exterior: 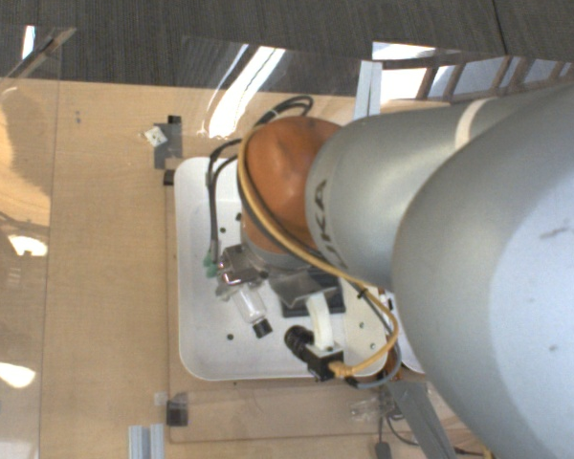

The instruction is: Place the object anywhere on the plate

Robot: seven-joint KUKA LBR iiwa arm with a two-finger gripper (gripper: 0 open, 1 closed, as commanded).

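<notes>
The grey arm with its orange band [277,175] reaches in from the right and covers most of the view. Its wrist and gripper [285,304] hang low over the left white bin [196,285], near the bin's right half. Grey and black gripper parts, a small cylinder [253,314] and a yellow cable [364,285] show under the orange band. The arm hides whatever lies beneath the gripper, so I cannot make out the object or the plate. A sliver of white surface [408,347] shows at the arm's lower edge.
The wooden bench [96,256] surrounds the bin, with small black brackets at the bin's corners [169,146] [177,410]. A clear panel edge [258,65] reflects light at the back. The right bin lies under the arm.
</notes>
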